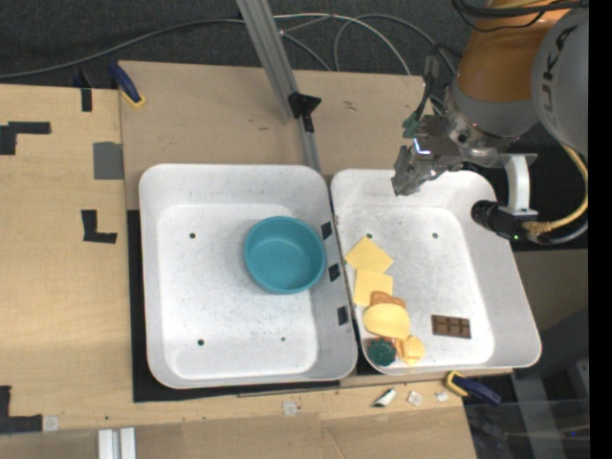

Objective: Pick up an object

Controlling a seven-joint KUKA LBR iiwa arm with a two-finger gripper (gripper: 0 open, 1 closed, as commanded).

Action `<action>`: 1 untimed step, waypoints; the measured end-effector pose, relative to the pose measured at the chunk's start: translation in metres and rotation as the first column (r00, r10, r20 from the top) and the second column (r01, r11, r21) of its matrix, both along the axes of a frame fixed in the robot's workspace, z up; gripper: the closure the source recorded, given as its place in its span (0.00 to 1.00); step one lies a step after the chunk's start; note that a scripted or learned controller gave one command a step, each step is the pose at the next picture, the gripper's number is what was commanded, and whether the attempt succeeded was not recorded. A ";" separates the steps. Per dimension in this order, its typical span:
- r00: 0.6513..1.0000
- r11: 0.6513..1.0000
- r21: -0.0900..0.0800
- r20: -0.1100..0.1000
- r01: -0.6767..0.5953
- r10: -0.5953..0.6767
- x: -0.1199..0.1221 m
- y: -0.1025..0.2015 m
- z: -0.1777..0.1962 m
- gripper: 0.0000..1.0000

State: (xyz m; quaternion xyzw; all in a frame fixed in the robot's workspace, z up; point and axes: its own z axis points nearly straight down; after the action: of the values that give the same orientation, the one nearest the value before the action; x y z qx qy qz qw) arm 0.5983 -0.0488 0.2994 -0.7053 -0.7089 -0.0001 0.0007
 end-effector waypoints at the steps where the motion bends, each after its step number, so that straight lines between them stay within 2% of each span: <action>1: 1.000 1.000 0.000 -0.001 -0.002 0.002 -0.002 0.061 -0.011 1.00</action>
State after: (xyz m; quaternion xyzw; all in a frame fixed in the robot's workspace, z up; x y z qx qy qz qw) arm 0.5962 0.0126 0.2887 -0.7045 -0.7097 0.0003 0.0012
